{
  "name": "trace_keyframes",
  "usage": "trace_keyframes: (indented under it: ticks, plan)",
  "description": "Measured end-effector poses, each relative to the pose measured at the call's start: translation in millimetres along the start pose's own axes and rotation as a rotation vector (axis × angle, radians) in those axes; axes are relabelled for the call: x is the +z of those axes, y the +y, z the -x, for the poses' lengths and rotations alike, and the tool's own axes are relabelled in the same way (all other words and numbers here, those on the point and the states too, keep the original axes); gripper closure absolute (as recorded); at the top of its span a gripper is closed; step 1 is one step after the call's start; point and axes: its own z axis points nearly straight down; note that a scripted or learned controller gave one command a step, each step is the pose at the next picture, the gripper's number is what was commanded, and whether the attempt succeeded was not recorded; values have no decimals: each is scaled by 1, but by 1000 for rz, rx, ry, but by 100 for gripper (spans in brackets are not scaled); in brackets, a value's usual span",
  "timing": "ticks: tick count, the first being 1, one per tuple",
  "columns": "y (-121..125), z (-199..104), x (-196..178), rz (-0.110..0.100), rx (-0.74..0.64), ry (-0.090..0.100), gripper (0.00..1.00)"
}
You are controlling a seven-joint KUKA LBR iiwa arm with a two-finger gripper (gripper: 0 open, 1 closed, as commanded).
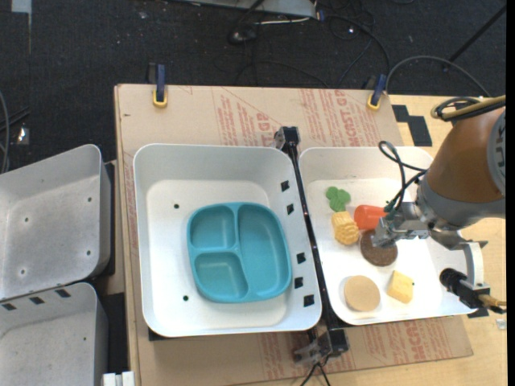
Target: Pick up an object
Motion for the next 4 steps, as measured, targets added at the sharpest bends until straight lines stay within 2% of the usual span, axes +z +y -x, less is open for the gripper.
trace_keyframes:
  ticks: [1,2,3,4]
  plan:
    - [2,1,-63,3,0,-1,100]
    - [3,1,-96,1,-1,-1,100]
    - [4,-49,-83,-2,-3,1,100]
    - [5,-95,-90,-1,-3,1,100]
